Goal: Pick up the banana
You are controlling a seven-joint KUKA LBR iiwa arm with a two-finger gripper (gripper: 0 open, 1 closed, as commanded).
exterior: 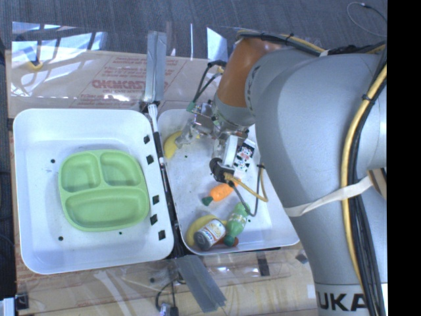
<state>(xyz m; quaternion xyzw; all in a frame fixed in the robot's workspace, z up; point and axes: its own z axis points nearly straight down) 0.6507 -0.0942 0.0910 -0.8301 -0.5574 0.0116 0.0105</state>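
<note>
Yellow banana lies at the upper left corner of the right bin, against its left wall. We see the hand just beside it on the right; we cannot tell its state. Carrot, green bottle and jar lie lower down. Left bin holds a green tray.
</note>
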